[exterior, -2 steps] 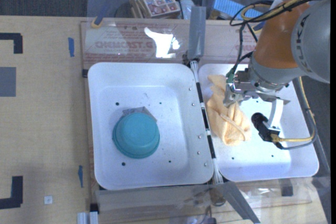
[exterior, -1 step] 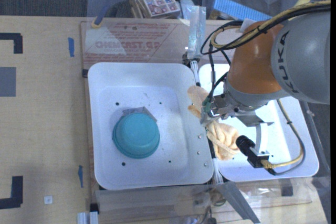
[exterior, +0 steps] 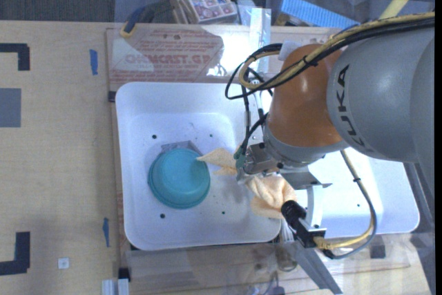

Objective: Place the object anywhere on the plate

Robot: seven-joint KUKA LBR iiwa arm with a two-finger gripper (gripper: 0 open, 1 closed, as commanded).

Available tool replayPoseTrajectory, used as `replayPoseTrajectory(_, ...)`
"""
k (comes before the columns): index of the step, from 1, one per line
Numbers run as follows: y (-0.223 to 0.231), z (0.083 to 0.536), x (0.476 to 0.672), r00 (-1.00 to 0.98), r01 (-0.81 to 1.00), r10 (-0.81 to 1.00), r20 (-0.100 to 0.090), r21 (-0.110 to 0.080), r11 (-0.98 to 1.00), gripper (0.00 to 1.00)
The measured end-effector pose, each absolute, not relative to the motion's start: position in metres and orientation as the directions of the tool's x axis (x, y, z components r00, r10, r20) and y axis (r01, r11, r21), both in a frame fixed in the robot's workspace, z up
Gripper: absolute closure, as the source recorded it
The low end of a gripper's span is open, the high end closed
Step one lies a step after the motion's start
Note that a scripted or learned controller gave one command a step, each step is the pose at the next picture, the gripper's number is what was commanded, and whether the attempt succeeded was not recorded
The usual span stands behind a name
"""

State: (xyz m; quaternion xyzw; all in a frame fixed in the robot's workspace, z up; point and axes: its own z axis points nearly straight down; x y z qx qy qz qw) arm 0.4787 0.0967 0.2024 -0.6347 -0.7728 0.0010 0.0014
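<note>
Arm (exterior: 387,93) is in from the right, wrist low over the seam between the two bins. Orange band (exterior: 304,107) blocks most of my look at the tool.

Gripper (exterior: 243,168) sits at the right side of the left bin (exterior: 138,114), down near the floor. I can't tell whether it's clamped or released; the wrist body hides it from this angle.

Object (exterior: 271,194): pale yellow, soft, crumpled. I see it on both sides of the gripper. A pointed flap runs left from the gripper and its tip meets the plate's right rim. The bulkier lump lies below and right of the gripper, at the left bin's right wall. I can't say if it's actually gripped or just lying under the tool.

Plate (exterior: 179,178): teal, round, in the left bin's lower middle, flat on the floor. Most of the object is off it; only that flap tip reaches the rim, and I can't tell whether it rests on the rim or just beside it.

A grey patch (exterior: 181,146) pokes out from behind the plate's top edge.

Right bin (exterior: 390,207) is largely covered by the arm. Black cables (exterior: 242,79) loop off the wrist above the gripper. Cardboard (exterior: 166,52) lies flat just behind the left bin.
</note>
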Motion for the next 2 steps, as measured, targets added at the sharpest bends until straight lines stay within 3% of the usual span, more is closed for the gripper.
replayPoseTrajectory(1, 0.142, 0.210, 0.544, -0.234, 0.972, 0.972, -0.001, 0.000, 0.234, 1.00)
replayPoseTrajectory(2, 0.175, 0.239, 0.518, -0.501, 0.865, 0.865, -0.001, 0.001, 0.501, 1.00)
